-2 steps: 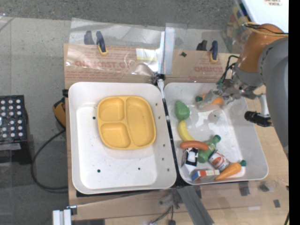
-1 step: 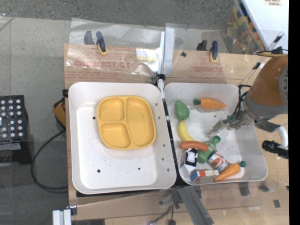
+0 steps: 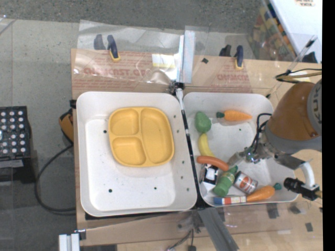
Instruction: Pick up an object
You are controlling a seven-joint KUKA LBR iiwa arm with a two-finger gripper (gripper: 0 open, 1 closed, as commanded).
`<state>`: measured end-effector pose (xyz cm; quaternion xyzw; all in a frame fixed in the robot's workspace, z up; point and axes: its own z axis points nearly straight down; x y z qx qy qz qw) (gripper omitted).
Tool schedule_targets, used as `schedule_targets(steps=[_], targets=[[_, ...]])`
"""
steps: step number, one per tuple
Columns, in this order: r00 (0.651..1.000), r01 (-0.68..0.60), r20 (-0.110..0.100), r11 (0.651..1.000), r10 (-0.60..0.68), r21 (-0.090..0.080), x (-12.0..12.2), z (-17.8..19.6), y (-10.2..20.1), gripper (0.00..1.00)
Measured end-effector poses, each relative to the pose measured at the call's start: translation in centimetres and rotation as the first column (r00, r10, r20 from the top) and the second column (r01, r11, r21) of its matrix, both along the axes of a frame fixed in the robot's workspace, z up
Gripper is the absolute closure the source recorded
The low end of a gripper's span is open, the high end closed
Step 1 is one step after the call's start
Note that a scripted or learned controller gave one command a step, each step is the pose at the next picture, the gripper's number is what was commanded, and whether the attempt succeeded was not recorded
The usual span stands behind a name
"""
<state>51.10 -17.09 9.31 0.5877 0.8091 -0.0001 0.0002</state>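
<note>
White plastic forms the right bin (image 3: 261, 101), the landmark here. Along its near wall lie a marker pen (image 3: 230, 200), an orange carrot (image 3: 261, 193), a small red-labelled can (image 3: 245, 183) and a green bottle (image 3: 225, 182). Just beyond rest a red sausage (image 3: 213, 162) and a yellow banana (image 3: 204, 145). The gripper (image 3: 252, 155) hangs low at the bin's middle; how its tips stand I cannot tell. Toward the far wall sit a green vegetable (image 3: 203, 122) and another carrot (image 3: 235, 116). Left of the bin, a yellow divided plate (image 3: 141, 136) lies in the left bin (image 3: 94, 156).
</note>
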Motion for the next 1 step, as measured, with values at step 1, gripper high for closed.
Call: schedule_targets(steps=[1], targets=[[0.997,-0.083,0.001,0.997,0.083,-0.001,-3.16,0.04,4.09,0.00]])
